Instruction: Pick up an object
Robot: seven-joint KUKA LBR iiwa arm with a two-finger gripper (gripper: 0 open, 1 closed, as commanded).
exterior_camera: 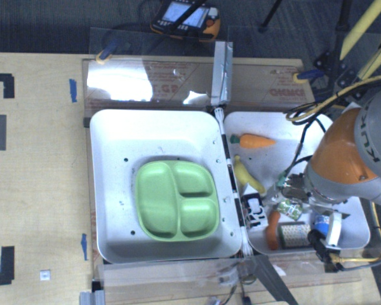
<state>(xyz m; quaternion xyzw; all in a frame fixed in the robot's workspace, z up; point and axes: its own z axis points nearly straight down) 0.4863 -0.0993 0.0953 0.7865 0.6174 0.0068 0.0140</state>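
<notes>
A grey robot arm with an orange band [344, 156] reaches in from the right, over the right white bin [274, 122]. Its gripper [289, 197] hangs low over the middle of this bin. I cannot tell if the gripper is spread or pressed together, and I cannot see anything held in it.

The things to pick from all lie in the right bin. A long orange carrot [257, 142] lies near the far wall. A yellow banana [248, 176] lies by the left wall, a bit closer to us. A small green and silver thing [291, 209] sits just beside the gripper. A grey block with tiny dots [294, 234] lies near the front wall, with a red-orange stick shape [273, 228] touching its left side. A black and white thing [254, 210] lies at the left wall. A blue and white thing [327, 226] lies to the right, under the arm.

The left white bin [114, 127] holds a light green plastic plate with three parts [176, 199]. Both bins sit side by side on a pale wooden table [32, 189].
</notes>
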